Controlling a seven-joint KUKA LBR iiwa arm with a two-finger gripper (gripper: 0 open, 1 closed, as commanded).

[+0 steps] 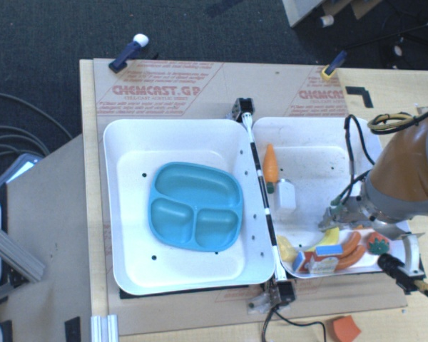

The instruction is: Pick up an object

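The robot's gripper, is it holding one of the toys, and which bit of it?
It cannot be told. The gripper is low in the right bin, just above the pile of toy food, but no toy shows between its fingers.

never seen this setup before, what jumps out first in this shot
The big blue divided plate lying in the middle of the left bin catches the eye first. Next comes the grey and orange arm reaching in from the right over the right bin, above a bright cluster of toy food at that bin's near edge. A lone orange carrot lies by the divider between the bins.
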